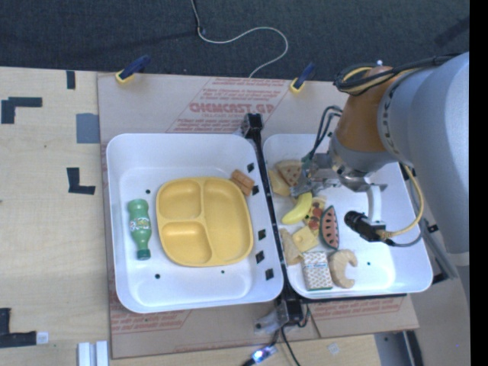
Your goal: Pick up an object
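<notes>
My gripper [310, 183] reaches down into the left part of the right bin [404, 273], right over a pile of toy food. Under and beside it lie a yellow banana [297, 209], a tan bread slice [287, 174], a watermelon wedge [329, 227], a cheese piece [303, 240], a small box [316, 271] and a tan croissant-like piece [343, 268]. The arm's wrist hides the fingertips, so nothing shows between them.
The left bin [122, 166] holds a yellow divided plate [204, 221], a green bottle [139, 229] on its left and a small brown item [243, 181] at the plate's upper right. A black divider [263, 197] runs between the bins. A black cable loops beside the arm.
</notes>
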Motion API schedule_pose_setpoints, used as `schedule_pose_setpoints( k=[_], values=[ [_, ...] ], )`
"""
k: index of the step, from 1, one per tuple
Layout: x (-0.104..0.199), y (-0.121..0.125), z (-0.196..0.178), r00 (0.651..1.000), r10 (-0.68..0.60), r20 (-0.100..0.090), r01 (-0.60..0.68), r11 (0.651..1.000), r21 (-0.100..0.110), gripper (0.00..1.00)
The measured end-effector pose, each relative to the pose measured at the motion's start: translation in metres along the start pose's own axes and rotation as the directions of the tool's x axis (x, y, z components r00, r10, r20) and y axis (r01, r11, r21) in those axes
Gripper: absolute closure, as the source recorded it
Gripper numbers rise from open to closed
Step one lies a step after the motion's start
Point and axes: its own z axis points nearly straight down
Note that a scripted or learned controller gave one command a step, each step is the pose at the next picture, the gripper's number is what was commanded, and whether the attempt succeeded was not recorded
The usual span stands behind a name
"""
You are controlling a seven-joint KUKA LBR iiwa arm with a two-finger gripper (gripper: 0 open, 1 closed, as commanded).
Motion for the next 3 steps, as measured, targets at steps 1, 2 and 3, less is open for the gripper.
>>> schedule_pose_setpoints(
  k=[1, 2, 3],
  values=[
    [0.002, 0.006, -0.043, 1.0, 0.0, -0.006, 0.0, 1.0, 0.012, 1.0],
    [-0.007, 0.012, -0.099, 1.0, 0.0, -0.004, 0.0, 1.0, 0.009, 1.0],
    [-0.007, 0.013, -0.125, 1.0, 0.0, -0.006, 0.0, 1.0, 0.013, 1.0]
  ],
)
